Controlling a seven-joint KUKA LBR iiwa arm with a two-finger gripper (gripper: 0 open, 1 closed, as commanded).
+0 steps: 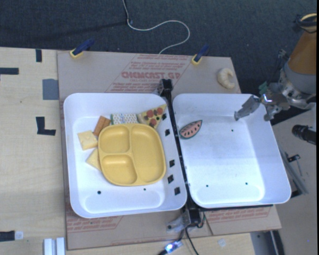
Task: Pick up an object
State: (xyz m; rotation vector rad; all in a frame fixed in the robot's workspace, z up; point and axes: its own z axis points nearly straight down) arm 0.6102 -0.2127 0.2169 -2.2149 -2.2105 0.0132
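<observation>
the gripper (253,108) sits above the upper right corner of the right bin (266,190), at the end of the grey arm with its orange band (304,54). one grey finger (246,108) juts out toward the bin's middle, but from this slant it cannot be told how far apart the jaws stand; nothing is seen between them. the only object in the right bin is a watermelon slice toy (191,129), lying flat near the bin's left wall, well apart from the gripper. the left bin (74,190) holds a yellow divided plate (132,154) with crackers and other small toy foods (149,116) tucked around its upper edge. this looks like the approach step, with no grasp made yet. the next move likely calls for travelling leftward across the bin to above the slice, then descending with the jaws straddling its narrow width.
</observation>
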